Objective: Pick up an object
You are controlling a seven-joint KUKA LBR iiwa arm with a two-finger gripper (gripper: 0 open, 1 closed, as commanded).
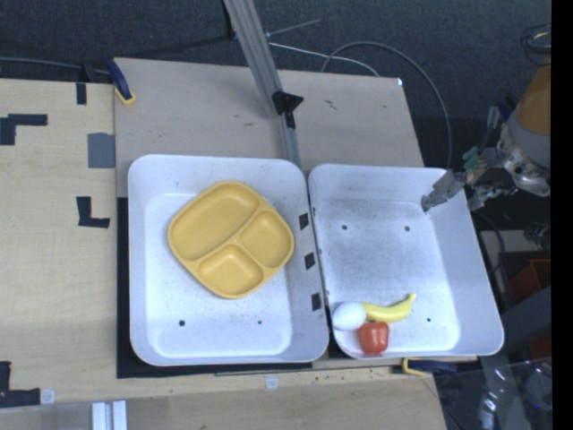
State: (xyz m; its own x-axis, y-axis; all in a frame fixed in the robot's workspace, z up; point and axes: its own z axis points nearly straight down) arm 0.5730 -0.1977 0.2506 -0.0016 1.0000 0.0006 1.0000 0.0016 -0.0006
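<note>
While the gripper (445, 191) hangs at the right bin's (394, 240) upper-right rim, I note 3 targets crowded lower centre: egg (349, 315), banana (391, 309), red pepper (373, 336). Finger state: cannot tell. Risk: crowding causes nudging or mis-grasping.

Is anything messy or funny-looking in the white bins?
Nothing is spilled or broken. The yellow plate sits crooked in the left bin. The banana, egg and red fruit are huddled in the near corner of the right bin.
</note>
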